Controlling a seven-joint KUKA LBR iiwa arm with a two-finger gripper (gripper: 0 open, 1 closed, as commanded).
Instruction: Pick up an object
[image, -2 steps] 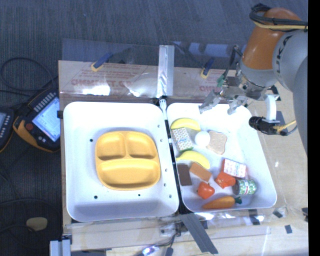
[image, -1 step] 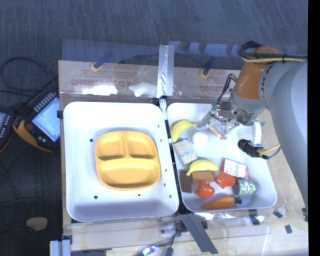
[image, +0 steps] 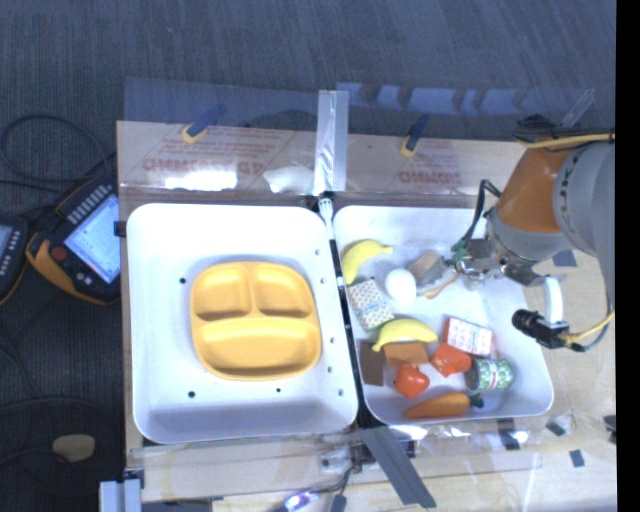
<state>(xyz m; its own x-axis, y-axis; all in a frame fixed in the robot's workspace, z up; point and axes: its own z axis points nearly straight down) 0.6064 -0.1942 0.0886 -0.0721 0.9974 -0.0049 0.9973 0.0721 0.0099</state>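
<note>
The right bin (image: 520, 300) holds a pile of toy food: a banana (image: 363, 256), a white egg (image: 400, 286), a checkered pouch (image: 367, 303), a second banana (image: 405, 330) on a brown block (image: 405, 353), a red pepper (image: 410, 380), a pink box (image: 468, 337), a green can (image: 488, 375) and a carrot (image: 438, 405). My gripper (image: 472, 263) hangs low over the bin's upper right part, just right of a tan piece (image: 428, 265). Nothing is visibly held in it.
In the left bin (image: 150, 330) lies a yellow divided plate (image: 255, 318). The arm's orange band (image: 525, 195) and grey wrist reach over the right bin's far right corner. A handheld pendant (image: 85, 240) with cables lies on the floor to the left of the bench.
</note>
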